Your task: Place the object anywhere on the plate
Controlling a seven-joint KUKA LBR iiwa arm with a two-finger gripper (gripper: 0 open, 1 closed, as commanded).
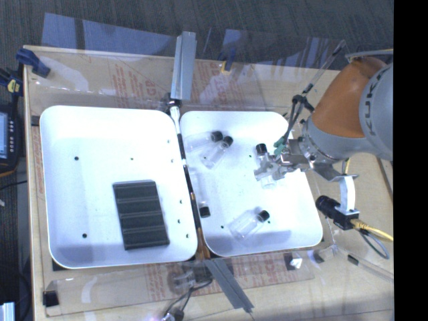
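A dark ridged rectangular plate (140, 214) lies in the left bin (73, 126), towards its front. Several clear vials with black caps are in the right bin (294, 236). Two of them (214, 151) lie side by side near its back left. Another vial (246, 224) lies near the front. My gripper (269, 169) is low over the right bin's right half. A black-capped vial (261, 151) sits right at the gripper's tip; I cannot tell whether it is held.
A small black piece (204, 211) lies by the right bin's left wall. A metal bar (182, 65) stands behind the divider between the bins. The arm's orange band (341, 102) hangs over the bench's right side.
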